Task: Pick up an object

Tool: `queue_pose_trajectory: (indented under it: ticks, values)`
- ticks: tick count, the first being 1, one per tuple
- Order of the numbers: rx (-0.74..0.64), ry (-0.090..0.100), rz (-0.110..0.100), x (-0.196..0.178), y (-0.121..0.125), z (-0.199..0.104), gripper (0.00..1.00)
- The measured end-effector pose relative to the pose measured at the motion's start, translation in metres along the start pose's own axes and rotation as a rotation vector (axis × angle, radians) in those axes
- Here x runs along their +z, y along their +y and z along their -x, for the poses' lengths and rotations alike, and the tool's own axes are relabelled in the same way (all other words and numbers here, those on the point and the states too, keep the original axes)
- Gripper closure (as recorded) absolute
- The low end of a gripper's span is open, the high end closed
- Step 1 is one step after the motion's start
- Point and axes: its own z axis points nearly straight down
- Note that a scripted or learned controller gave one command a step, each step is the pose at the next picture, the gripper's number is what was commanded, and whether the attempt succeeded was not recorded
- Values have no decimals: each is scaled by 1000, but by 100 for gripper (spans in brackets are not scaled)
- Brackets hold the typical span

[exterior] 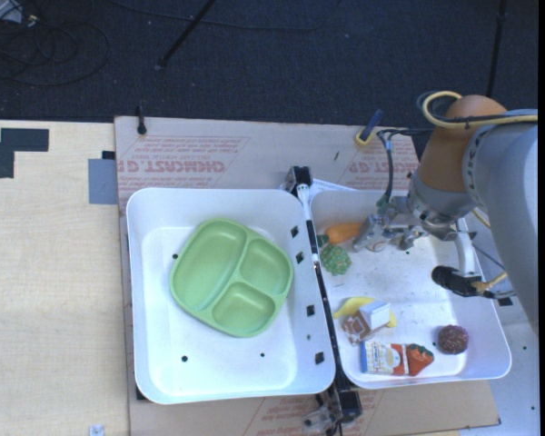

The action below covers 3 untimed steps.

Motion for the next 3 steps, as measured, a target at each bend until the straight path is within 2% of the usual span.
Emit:
queue_pose_trajectory:
  ticks: [1, 2, 3]
  values:
    - [3, -6, 6, -2, -32, -55, 0]
    - [12, -10, -28, -2, -6, -57, 0]
    - [10, -7, -28, -1, -6, -55, 0]
